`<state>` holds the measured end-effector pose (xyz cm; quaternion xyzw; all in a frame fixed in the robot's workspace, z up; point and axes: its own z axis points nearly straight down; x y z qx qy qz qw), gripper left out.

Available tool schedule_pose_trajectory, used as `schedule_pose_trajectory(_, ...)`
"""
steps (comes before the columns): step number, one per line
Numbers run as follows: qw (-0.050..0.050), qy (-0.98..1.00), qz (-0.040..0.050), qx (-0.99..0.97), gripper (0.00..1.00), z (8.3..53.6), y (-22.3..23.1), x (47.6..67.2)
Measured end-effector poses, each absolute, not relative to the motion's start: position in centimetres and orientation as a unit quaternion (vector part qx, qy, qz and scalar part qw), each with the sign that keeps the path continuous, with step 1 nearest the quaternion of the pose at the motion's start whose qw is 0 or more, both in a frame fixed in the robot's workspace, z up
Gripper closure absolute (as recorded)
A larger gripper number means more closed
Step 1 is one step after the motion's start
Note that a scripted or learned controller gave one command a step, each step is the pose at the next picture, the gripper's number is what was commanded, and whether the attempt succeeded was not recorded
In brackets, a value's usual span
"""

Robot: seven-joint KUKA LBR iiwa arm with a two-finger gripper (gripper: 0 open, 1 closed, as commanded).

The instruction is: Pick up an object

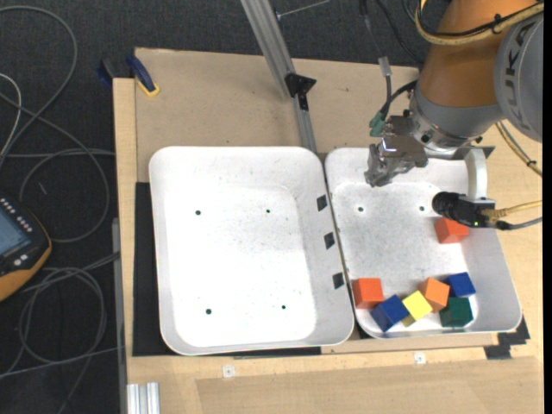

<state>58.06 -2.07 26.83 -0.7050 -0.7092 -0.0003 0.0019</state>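
My gripper [378,176] hangs over the far left part of the right bin [509,293], close to its back rim. No block shows between its tips. An orange block [449,229] lies alone at the bin's right side, to the right of the gripper and nearer the camera. Along the near rim sits a cluster: a red-orange block [368,291], a blue block [389,312], a yellow block [417,305], an orange block [436,292], another blue block [461,284] and a green block [456,313].
The left bin [164,231] stands beside the right one, with black clips [329,240] along the shared rim. A slanted metal pole [276,50] rises behind the bins. Cables and a handheld unit [17,240] lie on the floor at the left.
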Motion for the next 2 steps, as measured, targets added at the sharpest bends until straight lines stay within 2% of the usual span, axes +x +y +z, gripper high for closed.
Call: schedule_pose_trajectory(2,0.003,-0.709,0.0008,-0.705,1.0,24.1,6.6,52.6)
